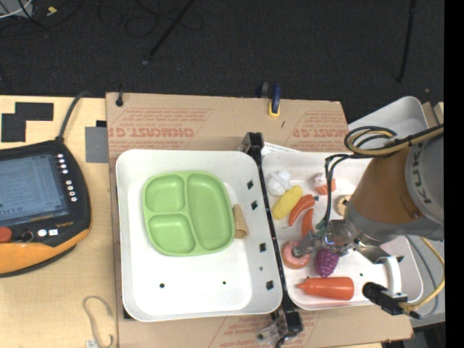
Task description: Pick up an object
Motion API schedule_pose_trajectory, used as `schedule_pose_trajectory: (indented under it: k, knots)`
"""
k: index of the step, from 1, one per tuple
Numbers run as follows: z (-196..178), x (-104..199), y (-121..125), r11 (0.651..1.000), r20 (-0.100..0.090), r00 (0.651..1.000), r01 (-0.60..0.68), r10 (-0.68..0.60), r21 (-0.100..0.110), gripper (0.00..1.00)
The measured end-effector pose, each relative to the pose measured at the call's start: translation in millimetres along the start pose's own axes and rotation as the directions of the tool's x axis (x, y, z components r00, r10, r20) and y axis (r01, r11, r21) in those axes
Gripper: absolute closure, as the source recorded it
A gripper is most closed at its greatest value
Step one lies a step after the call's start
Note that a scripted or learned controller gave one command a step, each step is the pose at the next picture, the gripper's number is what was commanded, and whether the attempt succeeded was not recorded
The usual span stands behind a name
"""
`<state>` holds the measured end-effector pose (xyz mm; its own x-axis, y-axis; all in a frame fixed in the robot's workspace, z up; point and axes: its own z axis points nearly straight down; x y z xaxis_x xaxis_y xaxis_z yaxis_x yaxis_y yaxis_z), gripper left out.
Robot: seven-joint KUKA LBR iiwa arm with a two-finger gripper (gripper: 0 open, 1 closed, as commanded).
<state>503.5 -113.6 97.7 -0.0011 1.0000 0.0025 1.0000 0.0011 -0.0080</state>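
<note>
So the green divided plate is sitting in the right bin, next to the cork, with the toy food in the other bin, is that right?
Not quite. The camera view shows the green divided plate in the left bin, not the right one. The rest holds: the cork lies beside the plate's right edge, and the toy food, such as the corn and the carrot, is in the other bin.

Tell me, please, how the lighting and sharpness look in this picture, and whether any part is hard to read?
In the camera view the white bins are evenly and brightly lit with little shadow; the floor beyond the bench is dark; the toy food is soft and small, and the gripper blurs into the clutter around the purple grapes.
</note>
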Motion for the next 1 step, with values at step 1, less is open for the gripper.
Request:
schedule_pose_trajectory:
  k: [1]
  knots:
    - [6.6,-1.8,1.4,1.000,0.004,1.000,-0.004,0.004,-0.009,0.00]
